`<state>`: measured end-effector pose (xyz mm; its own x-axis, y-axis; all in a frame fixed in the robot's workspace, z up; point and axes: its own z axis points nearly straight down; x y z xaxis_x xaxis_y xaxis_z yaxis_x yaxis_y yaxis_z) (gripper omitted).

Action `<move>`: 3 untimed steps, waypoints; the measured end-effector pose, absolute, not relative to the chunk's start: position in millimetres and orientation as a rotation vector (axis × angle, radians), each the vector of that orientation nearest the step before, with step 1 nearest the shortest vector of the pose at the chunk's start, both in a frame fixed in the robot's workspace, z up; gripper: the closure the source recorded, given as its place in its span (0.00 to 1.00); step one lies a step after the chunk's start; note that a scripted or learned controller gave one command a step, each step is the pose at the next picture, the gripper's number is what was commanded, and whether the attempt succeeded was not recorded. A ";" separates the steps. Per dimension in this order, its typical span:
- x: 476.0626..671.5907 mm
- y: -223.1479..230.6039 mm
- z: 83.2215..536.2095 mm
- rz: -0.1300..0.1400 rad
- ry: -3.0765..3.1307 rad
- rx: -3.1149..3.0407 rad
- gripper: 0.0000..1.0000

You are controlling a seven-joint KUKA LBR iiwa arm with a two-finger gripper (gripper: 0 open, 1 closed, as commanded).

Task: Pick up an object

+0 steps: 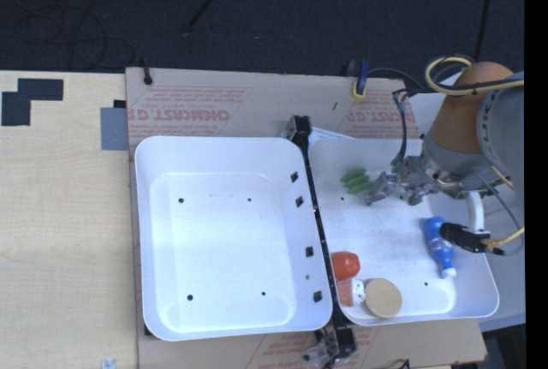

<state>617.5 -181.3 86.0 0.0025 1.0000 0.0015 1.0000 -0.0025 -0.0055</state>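
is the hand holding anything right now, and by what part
Cannot be told. The hand sits low in the right bin, right beside the green object, but the view is too coarse to show a hold.

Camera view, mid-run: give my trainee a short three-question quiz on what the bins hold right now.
1. True or false: the green object lies in the right bin.
2. Which lies nearest the divider between the bins? A) blue object B) red object C) tan round disc
3. Fill in: the gripper hovers closest to the ____ object.

Key: 1 true; 2 B; 3 green.
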 end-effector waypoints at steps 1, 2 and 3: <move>572.6 -214.7 87.6 0.006 -2.216 -2.222 0.00; 570.4 -155.7 87.1 0.001 -2.222 -2.213 0.00; 646.5 -141.0 90.3 -0.004 -2.228 -2.218 0.00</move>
<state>646.5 -141.0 90.3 -0.0045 1.0000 0.0005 1.0000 0.0045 0.0029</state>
